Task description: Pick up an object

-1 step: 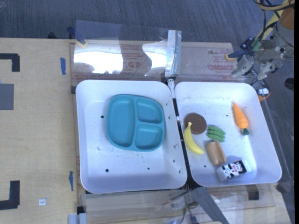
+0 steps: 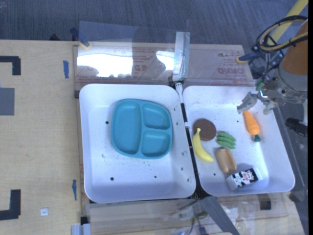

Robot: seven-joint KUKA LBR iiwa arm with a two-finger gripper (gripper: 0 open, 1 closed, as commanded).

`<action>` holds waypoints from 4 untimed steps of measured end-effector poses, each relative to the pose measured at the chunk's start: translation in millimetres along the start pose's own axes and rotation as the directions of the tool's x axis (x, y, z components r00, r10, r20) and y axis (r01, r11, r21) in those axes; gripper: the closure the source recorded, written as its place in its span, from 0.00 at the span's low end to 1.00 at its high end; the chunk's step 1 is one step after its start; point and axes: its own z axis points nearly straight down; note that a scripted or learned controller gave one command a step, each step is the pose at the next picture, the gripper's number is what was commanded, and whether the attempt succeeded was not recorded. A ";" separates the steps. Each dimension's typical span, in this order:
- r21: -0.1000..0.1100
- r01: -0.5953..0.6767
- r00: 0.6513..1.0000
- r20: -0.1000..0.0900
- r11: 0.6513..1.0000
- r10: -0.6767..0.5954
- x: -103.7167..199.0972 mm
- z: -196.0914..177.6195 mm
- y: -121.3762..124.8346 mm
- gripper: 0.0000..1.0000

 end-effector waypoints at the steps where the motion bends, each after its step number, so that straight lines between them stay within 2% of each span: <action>1: -0.016 0.002 1.000 0.003 1.000 -0.002 0.4 -18.1 4.2 1.00; 2: -0.015 0.002 1.000 0.003 1.000 -0.002 0.4 -17.3 3.9 0.00; 3: -0.017 0.287 0.958 0.002 0.958 -0.287 -15.2 64.8 -2.1 0.00; 4: -0.021 0.287 0.958 0.006 0.958 -0.287 -16.1 54.0 -1.1 1.00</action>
